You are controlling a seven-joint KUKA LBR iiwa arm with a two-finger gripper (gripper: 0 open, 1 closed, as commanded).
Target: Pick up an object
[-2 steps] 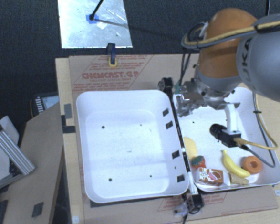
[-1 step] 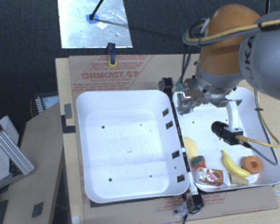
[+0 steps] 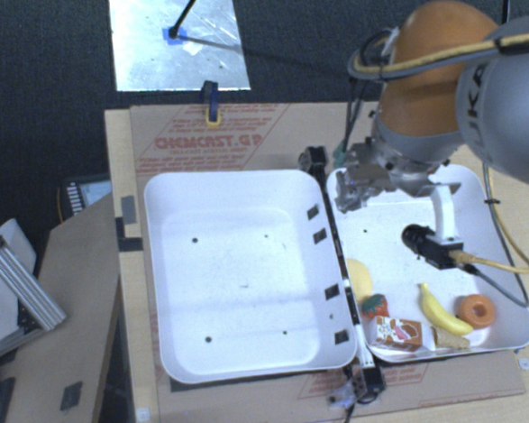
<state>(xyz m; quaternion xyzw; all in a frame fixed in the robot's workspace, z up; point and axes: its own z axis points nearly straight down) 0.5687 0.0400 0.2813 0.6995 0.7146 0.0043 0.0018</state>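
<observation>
Where bins meet, one banana [image 3: 441,309].

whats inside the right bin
Along the right bin's near edge lie a banana, an orange ring, a small red-and-white packet and a yellow piece. The arm covers the bin's far end, so anything there is hidden.

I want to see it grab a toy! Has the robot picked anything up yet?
Not yet. The banana, the orange ring and the small red box all lie in the near corner of the right bin. The pincer hangs over the far end of that bin, away from them. Reaching a toy, gripping it and lifting it are all left.
</observation>
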